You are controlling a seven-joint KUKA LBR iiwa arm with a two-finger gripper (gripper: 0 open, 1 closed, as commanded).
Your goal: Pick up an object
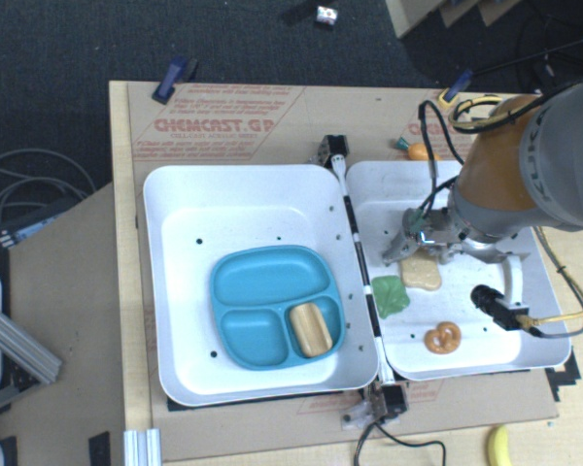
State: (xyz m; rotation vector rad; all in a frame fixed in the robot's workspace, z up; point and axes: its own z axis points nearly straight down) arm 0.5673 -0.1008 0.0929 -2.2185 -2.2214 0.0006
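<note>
Bench board (214, 122) reads "CHEMCAST GP"; nothing else legible.

light: even, bright | shadows: soft | bins (175, 202): mild glare | focus: slightly soft

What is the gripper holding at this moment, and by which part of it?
It cannot be told. The gripper is low in the right bin, just above the beige piece, but no object shows between its fingers.
</note>
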